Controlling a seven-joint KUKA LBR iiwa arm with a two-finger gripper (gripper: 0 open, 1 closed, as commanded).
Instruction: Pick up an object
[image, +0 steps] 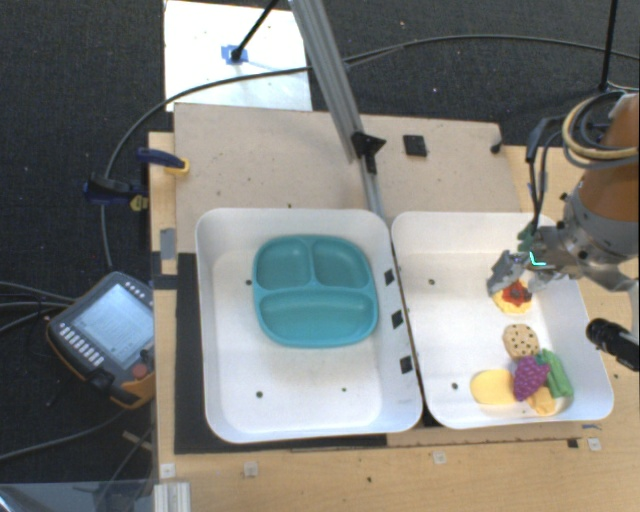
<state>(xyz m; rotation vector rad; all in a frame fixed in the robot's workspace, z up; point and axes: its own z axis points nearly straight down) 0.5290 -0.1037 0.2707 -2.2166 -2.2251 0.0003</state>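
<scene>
So I've got the arm (600, 200) reaching in over the right bin (440, 330), and the pincer (508, 275) is parked low right above a small red toy (516, 294) sitting on a yellow disc. That red piece looks like the pick target to me, since the pincer sits right on top of it and nothing else is that close.

Pincer state: I honestly can't tell if it's apart or together from this angle, the wrist hides too much. I don't see anything clamped in it either, so I wouldn't call this a grab yet.

The rest of the toy food is bunched in the near right corner of the same bin: a cookie (519, 341), purple grapes (531, 375), a green piece (556, 372) beside them and a yellow slice (491, 388). They're touching or nearly so, which probably makes them harder to single out, and the red one stands a bit apart, so it's the easier shot.

The left bin (230, 330) holds a teal divided plate (315, 291) with 3 sections, well away from the action. Both bins sit side by side on the counter (280, 160), so the arm can work either one.
</scene>
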